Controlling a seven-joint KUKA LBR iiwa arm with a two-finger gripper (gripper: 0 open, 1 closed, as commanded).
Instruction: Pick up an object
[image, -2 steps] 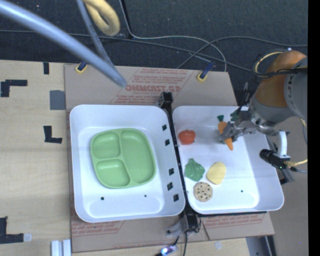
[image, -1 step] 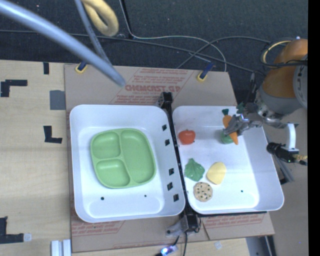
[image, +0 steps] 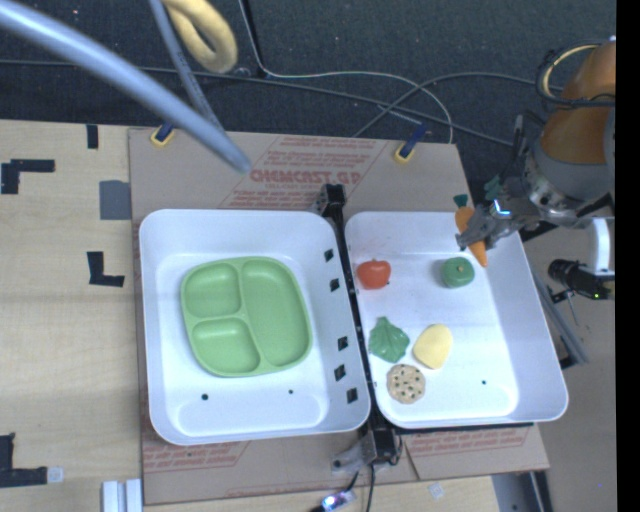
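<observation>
Gripping an orange carrot (image: 481, 248) held near-upright, the gripper (image: 478, 236) hovers over the right bin (image: 520, 395).

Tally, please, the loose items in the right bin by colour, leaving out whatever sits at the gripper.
Red: 1, the tomato
Green: 2, the apple and the leafy piece
Yellow: 1, the yellow piece
Brown: 1, the cookie
Total: 5

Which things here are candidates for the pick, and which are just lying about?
For the job: gripper; red tomato, green apple, leafy green, yellow piece and cookie, all in the right bin.

Lying about: green divided plate in the left bin; cables behind the bench.
</observation>
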